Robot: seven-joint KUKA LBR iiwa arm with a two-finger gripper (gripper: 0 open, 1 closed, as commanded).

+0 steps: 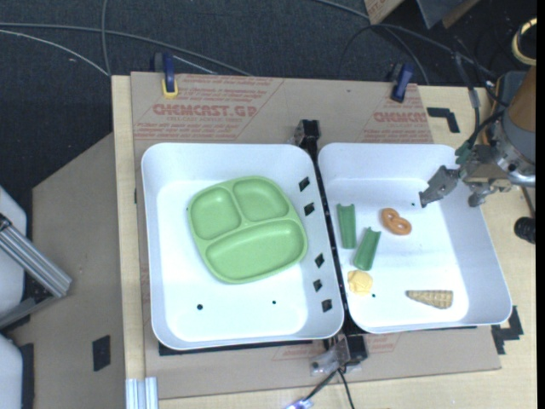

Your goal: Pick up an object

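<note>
The right bin (477, 254) holds several small objects. An orange pretzel (395, 221) lies near its middle. Two green sticks (347, 225) (367, 248) lie near the bin's left wall, with a yellow piece (360, 282) just below them. A tan cone-shaped piece (430, 297) rests near the front edge. My gripper (453, 196) hangs over the bin's upper right part, up and to the right of the pretzel and apart from it. It is open, with nothing between its fingers (436, 186).
A green divided plate (247, 228) lies in the left bin (170, 296). A black divider with clips (313, 220) runs between the bins. Clamps (169, 73) (400, 81) hold the cardboard board at the back. Cables trail behind the bench.
</note>
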